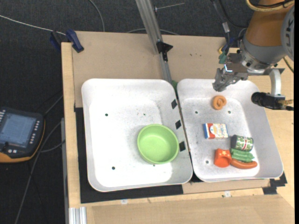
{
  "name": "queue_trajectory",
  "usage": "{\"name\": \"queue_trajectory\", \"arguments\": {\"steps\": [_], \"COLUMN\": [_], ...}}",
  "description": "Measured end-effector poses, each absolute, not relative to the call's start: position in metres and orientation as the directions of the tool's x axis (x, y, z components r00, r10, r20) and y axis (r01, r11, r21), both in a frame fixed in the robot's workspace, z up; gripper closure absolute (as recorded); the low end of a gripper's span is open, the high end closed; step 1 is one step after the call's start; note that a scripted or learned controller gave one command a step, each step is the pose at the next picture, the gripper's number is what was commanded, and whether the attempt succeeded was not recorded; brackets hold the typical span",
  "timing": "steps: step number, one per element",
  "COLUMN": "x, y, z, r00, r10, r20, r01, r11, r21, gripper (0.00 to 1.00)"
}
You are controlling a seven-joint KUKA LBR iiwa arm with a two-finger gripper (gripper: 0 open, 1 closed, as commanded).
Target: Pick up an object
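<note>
A small orange ring (219, 101), doughnut-shaped, lies flat in the far part of the right bin (261, 125), and the gripper (224, 84) hangs just beyond it, over the bin's far rim, with nothing between its fingers that I can make out (whether those dark fingers are apart or together I cannot tell from here). Nearer in the same bin sits a little white carton (215, 130) with red and blue print, and nearer still, toward the right, a green can (242, 143) lying on its side, a red pepper-like piece (243, 163) touching it, and an orange-red cup (223, 158) just left of that. The left bin (107, 97) holds a light green bowl (158, 144), upright, in its near right corner. The arm (268, 27), grey and orange, comes in from the far right.
</note>
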State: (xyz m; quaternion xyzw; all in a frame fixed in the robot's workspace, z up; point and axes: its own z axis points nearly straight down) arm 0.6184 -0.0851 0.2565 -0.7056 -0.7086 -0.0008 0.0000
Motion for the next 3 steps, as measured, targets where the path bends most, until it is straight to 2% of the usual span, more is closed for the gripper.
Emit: {"name": "queue_trajectory", "arguments": {"steps": [2, 3], "x": [0.642, 0.647], "y": [0.013, 0.072], "z": [0.242, 0.232], "r00": [-0.004, -0.005], "r10": [1.000, 1.000], "r20": [0.001, 0.001], "r01": [1.000, 1.000], "r11": [0.004, 0.005], "r21": [0.001, 0.000], "gripper": [1.00, 1.00]}}
